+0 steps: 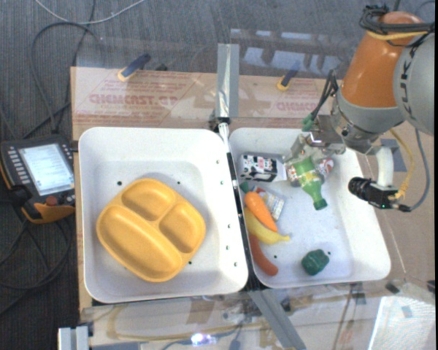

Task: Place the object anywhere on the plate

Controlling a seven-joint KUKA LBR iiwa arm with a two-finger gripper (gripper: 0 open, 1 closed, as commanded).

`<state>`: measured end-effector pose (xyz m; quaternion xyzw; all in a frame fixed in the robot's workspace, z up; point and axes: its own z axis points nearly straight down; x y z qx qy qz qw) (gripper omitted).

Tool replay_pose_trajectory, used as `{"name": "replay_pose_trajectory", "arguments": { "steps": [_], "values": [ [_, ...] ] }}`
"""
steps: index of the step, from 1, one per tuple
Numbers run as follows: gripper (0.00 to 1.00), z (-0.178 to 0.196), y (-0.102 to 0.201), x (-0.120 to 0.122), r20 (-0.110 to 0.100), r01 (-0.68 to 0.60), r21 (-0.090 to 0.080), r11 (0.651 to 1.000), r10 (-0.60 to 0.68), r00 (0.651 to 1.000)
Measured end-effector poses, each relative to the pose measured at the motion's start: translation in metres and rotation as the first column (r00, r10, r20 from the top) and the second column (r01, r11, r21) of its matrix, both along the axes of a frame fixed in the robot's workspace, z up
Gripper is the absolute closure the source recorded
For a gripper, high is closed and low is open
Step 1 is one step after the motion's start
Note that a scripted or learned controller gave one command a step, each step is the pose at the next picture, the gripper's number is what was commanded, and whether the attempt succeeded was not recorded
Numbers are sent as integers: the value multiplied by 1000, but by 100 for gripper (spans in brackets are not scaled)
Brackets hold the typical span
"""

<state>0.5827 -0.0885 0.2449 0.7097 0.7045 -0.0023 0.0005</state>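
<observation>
The yellow moulded plastic plate with three compartments (pixel 151 228) lies in the left white bin (pixel 102 152), slightly toward that bin's 6 o'clock side. The right white bin (pixel 365 246) holds the loose items. At about 1 o'clock in this bin the two-finger gripper (pixel 312 154) hangs below the grey arm with the orange band (pixel 383 57), and the green plastic bottle with a white label (pixel 309 179) sits tilted beneath it, its cap end pointing toward 5 o'clock. The bottle's upper end appears to lie between the fingers, which look pinched on it, though the wrist hides part of the contact.

At 11 o'clock in the right bin lies a small black-and-white printed carton (pixel 259 167). Toward 8 o'clock from the bottle lie an orange toy carrot (pixel 260 208), a yellow toy banana (pixel 265 230) just beside it, and a reddish toy sausage (pixel 262 257) at 7 o'clock. A dark green toy pepper (pixel 314 262) rests at 5 o'clock.
</observation>
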Motion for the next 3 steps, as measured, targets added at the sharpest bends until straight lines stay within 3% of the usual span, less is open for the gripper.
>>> {"name": "replay_pose_trajectory", "arguments": {
  "steps": [1,2,3],
  "values": [
    [100,-5,58,-14,-1,24,3,1000,-24,1000],
    [100,-62,117,15,0,-308,5,951,308,951],
    [100,-77,201,-34,-1,-456,6,890,456,890]
  ]
}}
